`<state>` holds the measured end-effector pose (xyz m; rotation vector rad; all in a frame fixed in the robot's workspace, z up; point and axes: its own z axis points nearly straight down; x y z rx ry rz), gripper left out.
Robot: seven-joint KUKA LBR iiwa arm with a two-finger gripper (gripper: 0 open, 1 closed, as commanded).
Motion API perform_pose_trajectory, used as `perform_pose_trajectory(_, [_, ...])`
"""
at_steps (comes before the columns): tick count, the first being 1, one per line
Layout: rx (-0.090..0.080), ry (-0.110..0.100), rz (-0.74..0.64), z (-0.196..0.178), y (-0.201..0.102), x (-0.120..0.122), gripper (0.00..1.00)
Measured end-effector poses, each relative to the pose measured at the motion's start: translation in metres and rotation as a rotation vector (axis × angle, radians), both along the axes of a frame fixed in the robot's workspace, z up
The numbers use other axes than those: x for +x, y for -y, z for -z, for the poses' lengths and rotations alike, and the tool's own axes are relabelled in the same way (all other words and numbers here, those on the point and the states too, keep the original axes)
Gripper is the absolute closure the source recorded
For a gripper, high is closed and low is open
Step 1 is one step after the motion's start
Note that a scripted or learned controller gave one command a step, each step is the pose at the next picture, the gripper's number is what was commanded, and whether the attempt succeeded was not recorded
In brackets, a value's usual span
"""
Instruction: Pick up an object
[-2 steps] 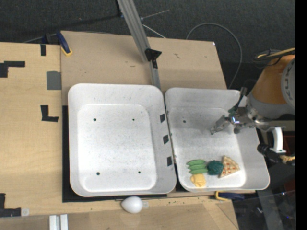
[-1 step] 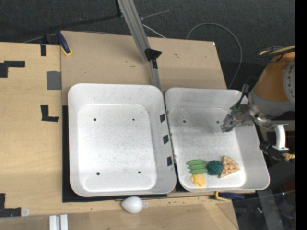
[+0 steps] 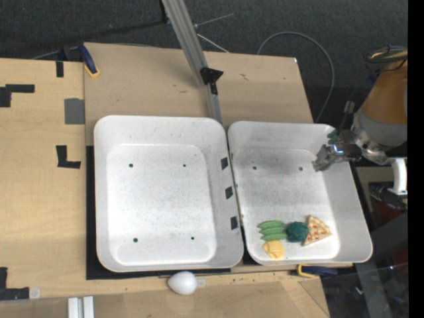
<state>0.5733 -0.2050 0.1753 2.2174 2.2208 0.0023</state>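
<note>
Claw hovers at right bin's far right rim; finger state unclear. Pizza slice, broccoli near front edge.

1. Evenly and fairly brightly lit from above, with no hard glare.
2. Soft, grainy and low in detail throughout.
3. Faint shadows along the inner walls of the white bins.
4. Dark at the top edge.
</note>
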Motion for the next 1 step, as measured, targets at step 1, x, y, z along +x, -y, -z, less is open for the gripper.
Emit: perform_pose_trajectory(1, [0.000,0.002,-0.001,-0.0618,-0.0050,-0.0027,1.00])
